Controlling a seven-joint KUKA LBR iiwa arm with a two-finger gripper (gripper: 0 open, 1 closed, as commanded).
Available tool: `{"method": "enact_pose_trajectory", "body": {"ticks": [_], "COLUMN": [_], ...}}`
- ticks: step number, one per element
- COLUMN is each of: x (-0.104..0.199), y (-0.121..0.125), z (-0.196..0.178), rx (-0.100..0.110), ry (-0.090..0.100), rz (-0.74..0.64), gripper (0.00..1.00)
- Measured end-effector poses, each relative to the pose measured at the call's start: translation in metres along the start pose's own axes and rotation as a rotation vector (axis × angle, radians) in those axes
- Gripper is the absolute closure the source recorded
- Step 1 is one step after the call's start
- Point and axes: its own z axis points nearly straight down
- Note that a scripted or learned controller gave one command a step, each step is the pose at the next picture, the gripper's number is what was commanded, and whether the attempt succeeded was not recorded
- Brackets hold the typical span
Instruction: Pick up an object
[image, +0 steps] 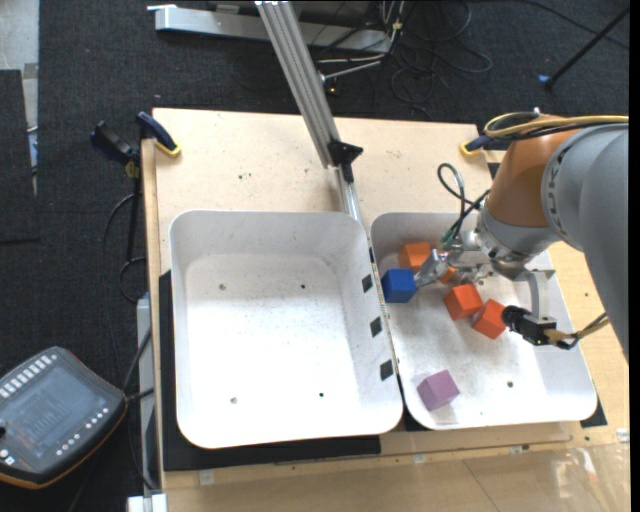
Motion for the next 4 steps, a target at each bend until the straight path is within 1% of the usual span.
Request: {"method": "enact_pose_trajectory", "body": {"ticks": [1,2,3,4], "x": [0.0,-0.003,-0.008,-0.008], "y": [0.001,-0.001,0.002,0.003], "z": [-0.011,-0.055,-0.119,-0.17], "rx": [-0.004,-0.008,-0.009,-0.01], "ry": [0.0,-0.001,-0.002,-0.002], "rz": [0.0,0.001,-0.002,-0.003], "gripper": [1.0,1.0,1.0,1.0]}}
